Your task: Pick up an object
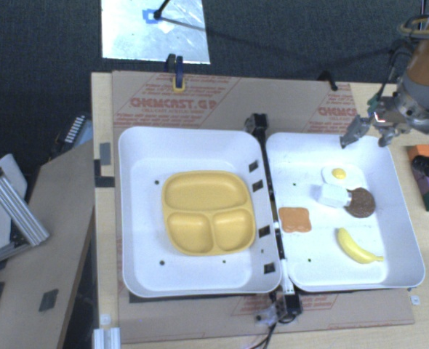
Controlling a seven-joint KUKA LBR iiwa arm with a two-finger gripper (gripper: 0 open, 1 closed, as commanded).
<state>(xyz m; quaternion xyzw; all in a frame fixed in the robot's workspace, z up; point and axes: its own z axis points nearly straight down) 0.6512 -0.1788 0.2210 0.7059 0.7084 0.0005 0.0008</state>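
- Left bin point(138, 158): holds a yellow tray point(202, 211) with three compartments, sitting near the middle; nothing lies in it; probably a drop-off spot, so not a likely pick target.
- Clips point(259, 187) run down the seam between the bins; they look like they pin the two together so neither slides.
- Right bin point(294, 158): all the loose items sit here, so any pick comes from this side.
- Toast point(295, 219) lies flat near the seam, apart from the rest; clear on all sides, likely the easiest grab.
- Egg point(338, 174), white block point(331, 195) and brown patty point(360, 203) cluster mid-bin; block touches patty and sits just beside egg; crowded, a descent there risks nudging neighbours.
- Banana point(358, 247) lies near the front right, apart from the cluster; curved and low, may roll.
- Gripper point(367, 131) hovers over the bin's back right edge; fingers spread, nothing between them; well apart from every item, so the pick is not yet started.
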